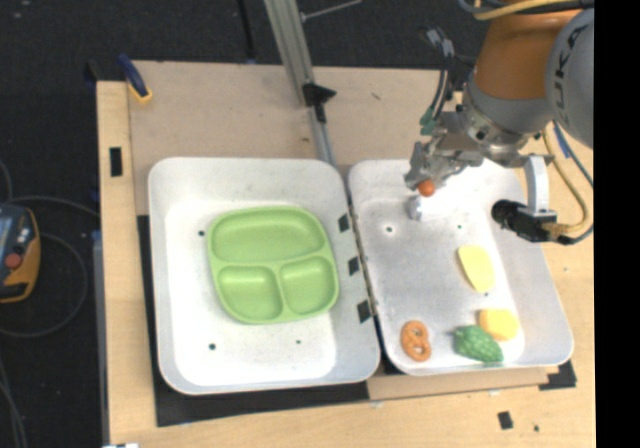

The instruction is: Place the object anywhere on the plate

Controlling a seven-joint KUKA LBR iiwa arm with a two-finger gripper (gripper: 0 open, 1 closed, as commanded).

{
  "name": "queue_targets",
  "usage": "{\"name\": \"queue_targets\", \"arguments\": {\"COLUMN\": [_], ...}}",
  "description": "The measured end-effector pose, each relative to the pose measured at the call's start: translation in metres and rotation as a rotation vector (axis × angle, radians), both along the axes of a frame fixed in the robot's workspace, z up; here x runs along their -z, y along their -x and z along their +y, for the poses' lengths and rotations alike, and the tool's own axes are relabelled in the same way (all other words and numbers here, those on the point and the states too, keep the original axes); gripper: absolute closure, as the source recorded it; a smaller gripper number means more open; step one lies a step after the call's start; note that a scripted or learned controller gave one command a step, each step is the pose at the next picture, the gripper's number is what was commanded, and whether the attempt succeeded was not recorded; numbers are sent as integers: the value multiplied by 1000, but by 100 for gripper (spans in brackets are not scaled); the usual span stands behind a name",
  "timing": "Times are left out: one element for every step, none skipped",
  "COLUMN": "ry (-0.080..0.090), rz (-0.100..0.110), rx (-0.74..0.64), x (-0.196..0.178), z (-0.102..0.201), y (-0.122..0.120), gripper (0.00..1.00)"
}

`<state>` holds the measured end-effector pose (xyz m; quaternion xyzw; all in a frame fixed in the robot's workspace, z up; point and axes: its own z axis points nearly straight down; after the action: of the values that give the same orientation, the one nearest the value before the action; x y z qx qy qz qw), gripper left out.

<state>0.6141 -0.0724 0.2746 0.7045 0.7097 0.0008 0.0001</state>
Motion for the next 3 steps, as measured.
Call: {"name": "queue_targets", "arguments": {"ry": [0,0,1], "rz": [1,1,4], "rx": [0,0,1], "x": [7,7,30], "z": [57,103,149], "y": [-2,8,11], "gripper": [100,100,100]}}
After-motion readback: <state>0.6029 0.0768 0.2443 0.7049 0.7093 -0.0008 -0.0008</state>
